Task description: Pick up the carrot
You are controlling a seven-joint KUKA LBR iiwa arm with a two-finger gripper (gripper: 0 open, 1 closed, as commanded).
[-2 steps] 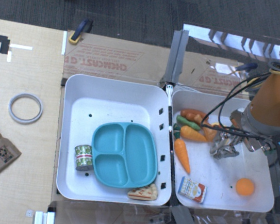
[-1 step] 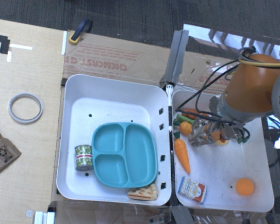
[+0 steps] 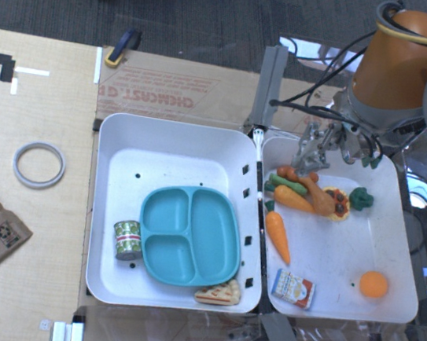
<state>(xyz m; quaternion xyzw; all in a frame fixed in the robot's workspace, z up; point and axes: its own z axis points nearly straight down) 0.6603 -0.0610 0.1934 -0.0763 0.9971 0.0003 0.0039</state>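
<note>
The carrot [image 3: 278, 235] is orange and tapered. It lies in the right bin [image 3: 395, 233] near its left wall, with the tip pointing toward the front. My gripper [image 3: 308, 162] hangs over the back left of that bin, above a pile of toy food and well behind the carrot. Directly under it are a brown sausage-like piece [image 3: 318, 195], a second orange piece [image 3: 295, 199] and a green pod [image 3: 285, 183]. Nothing is visibly held.
The right bin also holds a pizza slice [image 3: 339, 203], broccoli [image 3: 361, 198], an orange ball [image 3: 374, 284] and a small carton [image 3: 294, 288]. In the left bin [image 3: 121, 152] are a teal divided plate [image 3: 189, 234], a small can [image 3: 128, 240] and a waffle piece [image 3: 219, 292].
</note>
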